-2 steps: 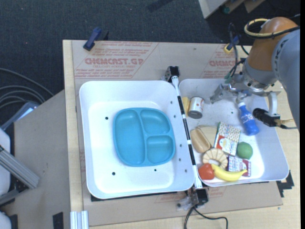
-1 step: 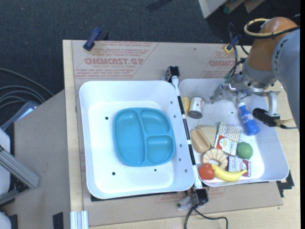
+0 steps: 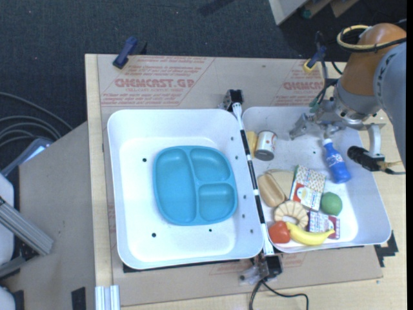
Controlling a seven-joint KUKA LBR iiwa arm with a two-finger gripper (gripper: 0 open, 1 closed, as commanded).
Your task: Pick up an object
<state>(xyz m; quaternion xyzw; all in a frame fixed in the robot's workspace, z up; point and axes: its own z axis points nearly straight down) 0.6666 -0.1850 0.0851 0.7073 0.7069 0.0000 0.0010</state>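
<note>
Left bin (image 3: 122, 173): we see a blue divided plate (image 3: 193, 185) in the middle.
Right bin (image 3: 374, 212): bottle (image 3: 335, 162), can (image 3: 264, 144), banana (image 3: 306, 235), lime (image 3: 331, 203) crowd its near half.
Hand (image 3: 308, 123): low over the far edge, beside the can; grip unreadable to us.

The arm (image 3: 377, 63) runs out of the picture at the right edge, and its wrist hides the gripper (image 3: 321, 123) so far that the set of the fingers cannot be told. The far right corner of the right bin (image 3: 374, 199) lies under the arm, and the print on the carton (image 3: 308, 188) and on the small packet (image 3: 321, 223) beside the banana (image 3: 306, 235) is too small to read. The banana covers part of the tomato (image 3: 279, 232).
</note>
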